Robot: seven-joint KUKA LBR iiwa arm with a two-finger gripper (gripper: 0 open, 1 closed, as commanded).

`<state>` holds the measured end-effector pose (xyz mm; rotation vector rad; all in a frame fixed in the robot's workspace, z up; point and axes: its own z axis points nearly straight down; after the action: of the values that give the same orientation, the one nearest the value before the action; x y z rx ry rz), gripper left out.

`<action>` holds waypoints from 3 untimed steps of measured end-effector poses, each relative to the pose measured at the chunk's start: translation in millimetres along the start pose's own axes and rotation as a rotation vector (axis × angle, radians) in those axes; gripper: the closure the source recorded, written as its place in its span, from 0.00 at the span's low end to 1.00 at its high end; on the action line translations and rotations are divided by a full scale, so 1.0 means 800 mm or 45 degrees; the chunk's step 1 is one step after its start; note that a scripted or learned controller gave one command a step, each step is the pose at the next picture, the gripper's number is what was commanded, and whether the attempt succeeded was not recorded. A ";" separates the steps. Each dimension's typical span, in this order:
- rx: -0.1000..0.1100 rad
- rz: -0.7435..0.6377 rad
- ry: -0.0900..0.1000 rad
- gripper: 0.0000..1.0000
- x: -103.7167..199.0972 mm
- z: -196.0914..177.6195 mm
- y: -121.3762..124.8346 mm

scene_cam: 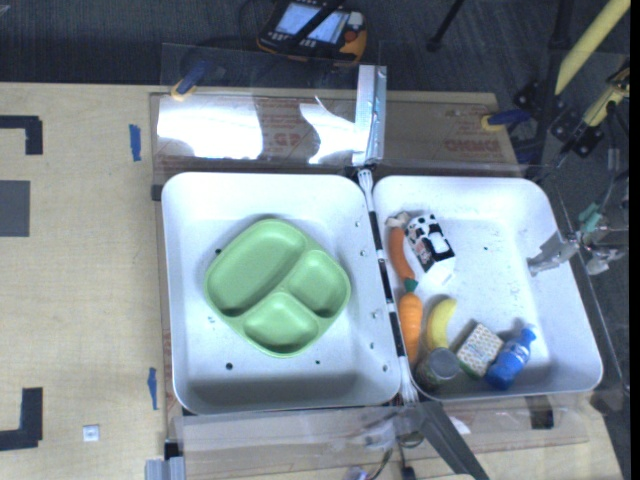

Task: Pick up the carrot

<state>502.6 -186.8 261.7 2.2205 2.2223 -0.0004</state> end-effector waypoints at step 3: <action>-0.005 -0.606 -0.002 0.00 0.027 0.127 0.187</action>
<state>652.4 -165.4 160.4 1.6325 2.6798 0.0026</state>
